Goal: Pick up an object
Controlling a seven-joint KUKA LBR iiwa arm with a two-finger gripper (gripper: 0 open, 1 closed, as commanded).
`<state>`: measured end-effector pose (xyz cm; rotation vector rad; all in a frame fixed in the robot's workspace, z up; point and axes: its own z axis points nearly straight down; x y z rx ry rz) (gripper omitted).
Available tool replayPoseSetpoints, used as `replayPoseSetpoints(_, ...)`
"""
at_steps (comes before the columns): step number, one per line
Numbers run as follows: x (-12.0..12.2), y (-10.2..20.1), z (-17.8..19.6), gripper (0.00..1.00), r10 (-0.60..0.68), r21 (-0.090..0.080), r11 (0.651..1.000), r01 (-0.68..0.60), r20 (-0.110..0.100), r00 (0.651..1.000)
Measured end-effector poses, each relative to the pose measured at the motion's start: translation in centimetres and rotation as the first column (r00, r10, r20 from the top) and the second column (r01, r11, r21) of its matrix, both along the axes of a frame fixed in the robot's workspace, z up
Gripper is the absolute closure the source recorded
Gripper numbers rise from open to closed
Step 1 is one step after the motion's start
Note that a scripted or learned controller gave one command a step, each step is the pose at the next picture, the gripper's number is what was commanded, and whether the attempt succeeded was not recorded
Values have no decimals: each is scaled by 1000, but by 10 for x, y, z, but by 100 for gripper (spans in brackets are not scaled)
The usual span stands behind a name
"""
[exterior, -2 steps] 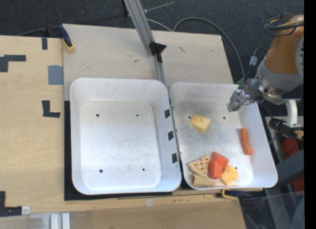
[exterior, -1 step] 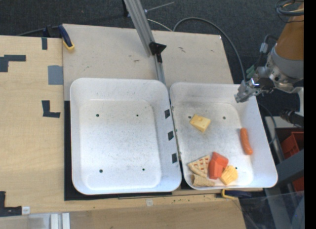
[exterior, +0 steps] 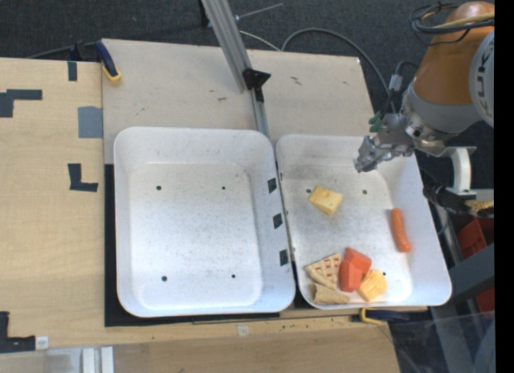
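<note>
Jaws [exterior: 368, 161] state unclear, hovering at right bin's [exterior: 418, 202] far edge; cheese block [exterior: 325, 200] sits apart, so descent likely grabs nothing.

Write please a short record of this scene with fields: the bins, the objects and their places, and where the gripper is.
bins: left bin and right bin, both white, side by side
yellow block: right bin, near its middle, alone
orange stick: right bin, beside its right wall
pile: waffle piece, red block and small yellow piece, clustered at the right bin's near edge
gripper: over the right bin's far part, nothing seen between its fingers
</note>
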<state>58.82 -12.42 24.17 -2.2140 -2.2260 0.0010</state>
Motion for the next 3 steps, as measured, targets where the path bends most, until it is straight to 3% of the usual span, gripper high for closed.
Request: replayPoseSetpoints(3,-12,166,-6,100,2,0,1000,-2,0,1000)
